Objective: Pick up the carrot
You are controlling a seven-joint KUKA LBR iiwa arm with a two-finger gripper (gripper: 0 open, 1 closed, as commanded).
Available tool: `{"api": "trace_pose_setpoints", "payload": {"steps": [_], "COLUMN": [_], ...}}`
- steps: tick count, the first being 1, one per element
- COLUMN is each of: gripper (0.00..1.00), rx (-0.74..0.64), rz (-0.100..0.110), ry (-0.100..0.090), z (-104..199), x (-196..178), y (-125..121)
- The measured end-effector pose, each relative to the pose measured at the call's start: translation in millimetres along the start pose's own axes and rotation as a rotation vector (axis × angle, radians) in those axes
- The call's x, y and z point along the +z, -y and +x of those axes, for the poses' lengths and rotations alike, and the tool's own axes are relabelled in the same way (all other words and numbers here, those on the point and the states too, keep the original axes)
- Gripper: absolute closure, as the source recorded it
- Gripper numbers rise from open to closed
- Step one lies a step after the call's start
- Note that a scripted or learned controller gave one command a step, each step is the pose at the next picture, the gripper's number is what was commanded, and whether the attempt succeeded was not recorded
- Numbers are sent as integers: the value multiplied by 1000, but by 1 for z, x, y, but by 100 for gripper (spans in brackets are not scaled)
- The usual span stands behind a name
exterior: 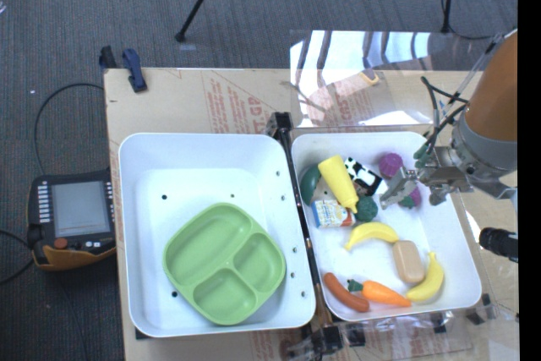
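Off to the left, on the floor beside the tabletop (194, 93), sits a grey handheld control pendant (74, 218) with its cable looping away. The left bin (148, 161) carries a green divided plate (224, 263), lying a bit askew toward the bin's near right corner.

The right bin (452, 224) is crowded. Along its left side there's a dark green vegetable (310, 179), a yellow bottle (339, 182) lying tilted, a small juice carton (330, 213) just under it, and a black-and-white toy (364, 176) beside the bottle. A purple piece (390, 164) sits farther back. In the middle a banana (371, 234) curves, with a tan bread-like piece (408, 261) and a second banana (429, 279) toward the near right. At the near edge lies a red sausage (347, 292), and the carrot (380, 292) lies just right of it, its green top touching the sausage and its tip pointing at the second banana.

The tool (412, 186) hangs over the back right of this bin, well apart from the carrot, its fingers spread wide with nothing between them. The arm (494, 110) comes in from the right.
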State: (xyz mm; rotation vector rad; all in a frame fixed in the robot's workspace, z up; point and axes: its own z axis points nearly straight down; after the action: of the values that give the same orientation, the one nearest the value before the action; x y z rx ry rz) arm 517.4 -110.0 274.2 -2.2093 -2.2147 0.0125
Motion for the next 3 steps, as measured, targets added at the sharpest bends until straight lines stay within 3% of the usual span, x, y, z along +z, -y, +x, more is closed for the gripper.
{"api": "trace_pose_setpoints", "payload": {"steps": [1, 2, 3], "gripper": [0, 0, 100], "rx": [-101, -648, -638], "rz": [10, -3, 7], "ry": [-5, -1, -11], "z": [-6, -6, -6], "x": [140, 192, 188], "y": [44, 40, 41]}}
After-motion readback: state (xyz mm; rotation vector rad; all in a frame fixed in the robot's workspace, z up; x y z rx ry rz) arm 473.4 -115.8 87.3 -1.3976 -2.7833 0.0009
